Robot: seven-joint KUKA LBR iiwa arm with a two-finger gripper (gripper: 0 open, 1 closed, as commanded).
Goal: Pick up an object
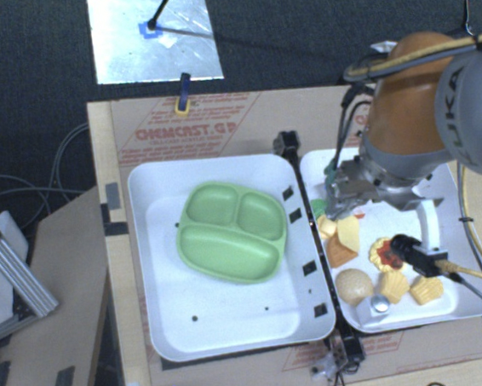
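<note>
The right bin holds several toy foods. A yellow cheese wedge and an orange wedge lie near its left wall. A tan round roll, a small silver piece, two yellow pieces and a red-and-yellow item lie toward the front. My gripper hangs low over the bin's left part, just above the cheese wedge, and its tips are hidden by the wrist. Nothing shows as held.
The left bin holds a green divided plate. A black divider with clips runs between the bins. The arm's grey and orange body covers the back of the right bin. A metal sheet lies beyond the bench.
</note>
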